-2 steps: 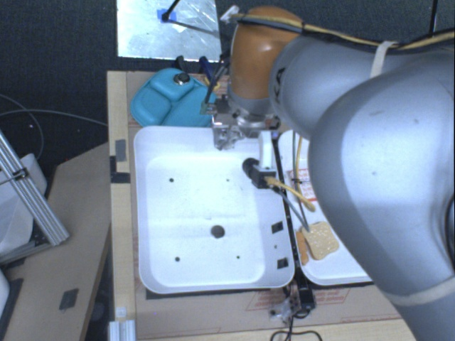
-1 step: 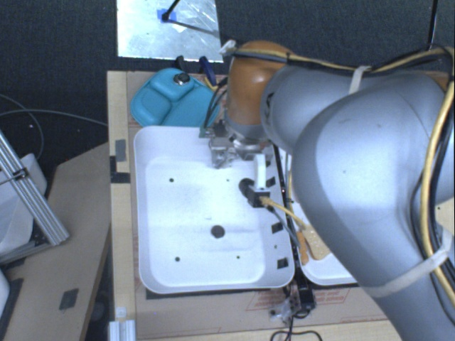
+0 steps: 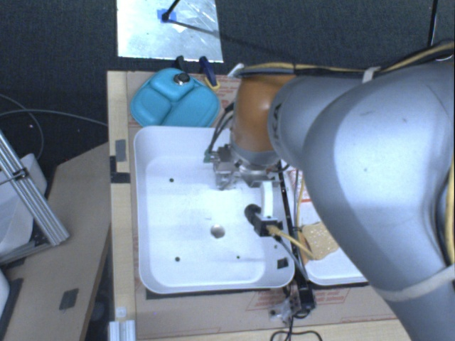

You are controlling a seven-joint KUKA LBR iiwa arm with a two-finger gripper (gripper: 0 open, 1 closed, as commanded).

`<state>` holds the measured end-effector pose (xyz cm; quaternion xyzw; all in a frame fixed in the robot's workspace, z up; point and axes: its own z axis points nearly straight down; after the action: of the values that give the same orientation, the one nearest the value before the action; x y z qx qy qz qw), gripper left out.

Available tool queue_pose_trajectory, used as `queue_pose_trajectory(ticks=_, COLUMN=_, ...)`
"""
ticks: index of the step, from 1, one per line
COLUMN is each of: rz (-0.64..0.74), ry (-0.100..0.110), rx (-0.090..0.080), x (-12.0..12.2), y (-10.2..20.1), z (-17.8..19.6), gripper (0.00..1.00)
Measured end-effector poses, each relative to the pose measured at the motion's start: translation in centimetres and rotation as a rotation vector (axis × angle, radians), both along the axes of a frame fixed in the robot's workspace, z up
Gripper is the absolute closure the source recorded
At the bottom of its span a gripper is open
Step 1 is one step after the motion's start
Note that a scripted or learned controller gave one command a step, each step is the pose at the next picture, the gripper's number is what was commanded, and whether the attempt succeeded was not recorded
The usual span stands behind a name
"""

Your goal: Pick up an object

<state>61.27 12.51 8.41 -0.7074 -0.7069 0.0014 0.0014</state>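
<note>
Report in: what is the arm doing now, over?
Gripper above left bin. Small round grey object on its floor, apart from gripper. Tan piece in right bin.

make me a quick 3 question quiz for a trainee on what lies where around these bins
1. True or false: the small grey round thing lies in the shallow white bin on the view's left.
2. What sits past that bin's far rim? A) a blue moulded plastic container B) a red metal can C) a green cloth
3. Fill in: the tan speckled flat piece lies in the white bin on the view's ____.

Key: 1 true; 2 A; 3 right.
</note>
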Motion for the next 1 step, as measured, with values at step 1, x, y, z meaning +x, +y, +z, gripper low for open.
queue_pose_trajectory(ticks=1, rz=0.010, ry=0.002, rx=0.003, x=-7.55, y=7.10, z=0.65, gripper=1.00)
